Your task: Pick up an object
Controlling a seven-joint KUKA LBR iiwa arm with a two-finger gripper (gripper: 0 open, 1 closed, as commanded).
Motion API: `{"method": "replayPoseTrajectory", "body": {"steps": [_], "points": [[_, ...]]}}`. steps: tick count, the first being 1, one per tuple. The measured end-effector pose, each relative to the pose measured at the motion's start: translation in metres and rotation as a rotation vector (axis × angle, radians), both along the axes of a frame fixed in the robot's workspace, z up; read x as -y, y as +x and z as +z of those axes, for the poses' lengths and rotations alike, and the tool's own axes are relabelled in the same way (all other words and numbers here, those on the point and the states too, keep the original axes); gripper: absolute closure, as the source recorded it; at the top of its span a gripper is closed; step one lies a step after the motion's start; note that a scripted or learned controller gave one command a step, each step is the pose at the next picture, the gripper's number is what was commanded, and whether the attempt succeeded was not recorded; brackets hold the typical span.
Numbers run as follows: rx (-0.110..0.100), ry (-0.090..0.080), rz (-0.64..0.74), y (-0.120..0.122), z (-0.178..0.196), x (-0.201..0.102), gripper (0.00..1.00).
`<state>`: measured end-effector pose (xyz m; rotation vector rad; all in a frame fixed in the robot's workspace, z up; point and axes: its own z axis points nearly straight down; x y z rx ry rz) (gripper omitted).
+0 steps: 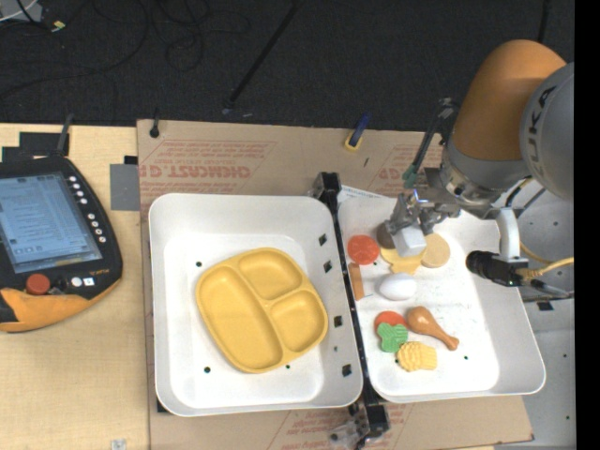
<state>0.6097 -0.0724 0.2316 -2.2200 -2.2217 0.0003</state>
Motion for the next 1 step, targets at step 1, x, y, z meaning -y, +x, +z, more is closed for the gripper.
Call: {"method": "replayPoseTrajectory", "body": {"steps": [1], "points": [[-0.003, 0.0, -0.004, -0.0045, -0.0071, -0.0005, 1.0]]}}
